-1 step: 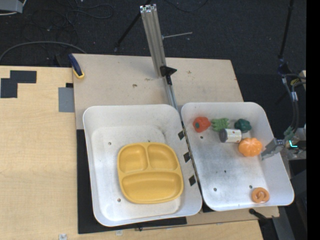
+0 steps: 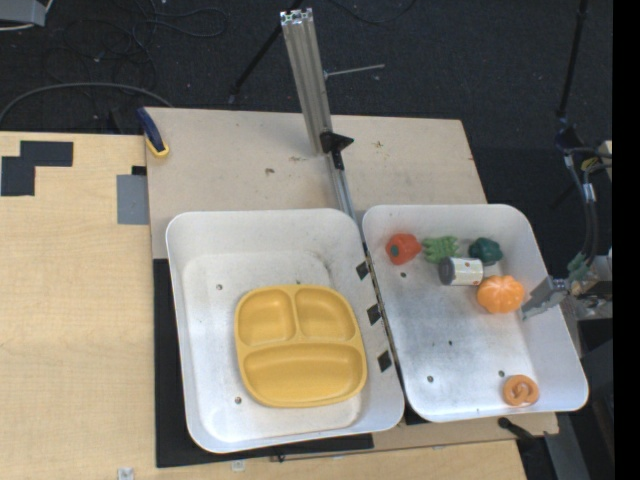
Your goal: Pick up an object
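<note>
Gripper: you are looking at the gripper [image 2: 548, 296] sitting at the right rim of the right bin [image 2: 450, 388], just beside the orange ball [image 2: 499, 294]; whether it is apart or together you cannot tell from here, and nothing is showing in its grasp.
Nearest target: the orange ball is lying in the upper right part of that bin, touching or nearly touching the small white can [image 2: 463, 271].
Cluster: a red tomato [image 2: 403, 248], a green leafy piece [image 2: 439, 248] and a dark green piece [image 2: 486, 250] are crowding just behind the can.
Loner: an orange ring [image 2: 519, 390] is resting well apart, near the bin's lower right corner.
Left bin: a yellow divided plate [image 2: 298, 346] is lying there.
Risk: you are probably facing a round ball rolling away from a sideways approach, or a neighbour being nudged along with it.
Rim risk: coming in this low over the bin wall, the gripper may be catching the edge.
</note>
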Action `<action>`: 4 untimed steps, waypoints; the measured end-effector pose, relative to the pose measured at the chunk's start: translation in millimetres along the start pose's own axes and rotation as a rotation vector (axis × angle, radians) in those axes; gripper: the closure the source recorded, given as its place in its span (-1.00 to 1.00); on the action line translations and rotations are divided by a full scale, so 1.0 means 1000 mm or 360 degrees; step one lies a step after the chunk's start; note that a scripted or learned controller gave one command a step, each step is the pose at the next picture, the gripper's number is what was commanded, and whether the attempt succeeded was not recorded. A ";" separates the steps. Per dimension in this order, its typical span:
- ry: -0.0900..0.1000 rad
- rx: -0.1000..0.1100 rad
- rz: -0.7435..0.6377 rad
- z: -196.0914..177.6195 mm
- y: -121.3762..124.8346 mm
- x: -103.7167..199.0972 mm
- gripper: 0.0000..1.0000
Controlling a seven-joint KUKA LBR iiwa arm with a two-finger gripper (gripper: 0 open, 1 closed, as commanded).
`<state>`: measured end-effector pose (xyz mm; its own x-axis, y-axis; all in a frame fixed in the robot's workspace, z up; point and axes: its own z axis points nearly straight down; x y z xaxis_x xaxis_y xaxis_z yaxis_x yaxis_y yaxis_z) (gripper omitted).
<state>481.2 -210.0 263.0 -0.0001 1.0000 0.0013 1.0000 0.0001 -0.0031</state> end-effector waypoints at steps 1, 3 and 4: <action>0.0002 0.0005 0.0000 0.045 -0.005 0.004 -1.00; 0.0002 0.0003 0.0002 0.169 -0.001 0.004 -1.00; 0.0001 0.0001 0.0006 0.156 -0.001 0.002 1.00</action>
<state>479.6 -207.4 106.8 0.0040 1.0000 0.0020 1.0000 -0.0039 -0.0037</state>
